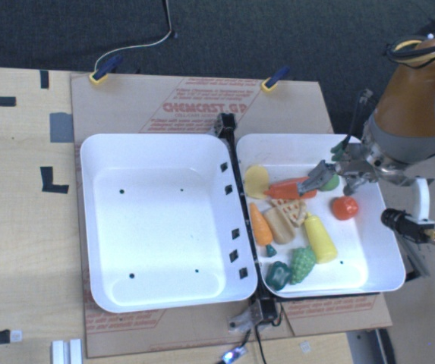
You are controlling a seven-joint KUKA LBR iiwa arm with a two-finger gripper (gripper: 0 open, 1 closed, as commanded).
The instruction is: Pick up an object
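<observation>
Camera view: arm [407, 97] comes in from the right w/ gripper [317, 180] low over the right bin [376, 275], fingers pointing toward the bin divider. Tip sits at the right end of the long red-orange veg [284, 189], right over it or touching, can't tell which. Finger spread not readable at this res, so can't tell if parted or closed, and nothing clearly seen btwn them. Toys are all in the right bin: yellow round piece [256, 179] near the divider, carrot [260, 224], tan waffle-like piece [289, 215], corn cob [319, 238], red tomato [345, 207] just right of the gripper, green broccoli-ish piece [303, 264], dark green piece [277, 276] at the front. Left bin [96, 226] has no toys. Step, my read: approach/descend on a target, prob the red-orange veg; no lift yet. Next move needs fingers to straddle the veg across its narrow width, close, then go straight up. Risk: the tan piece lies tight alongside, a finger could land on it and nudge the target away.
</observation>
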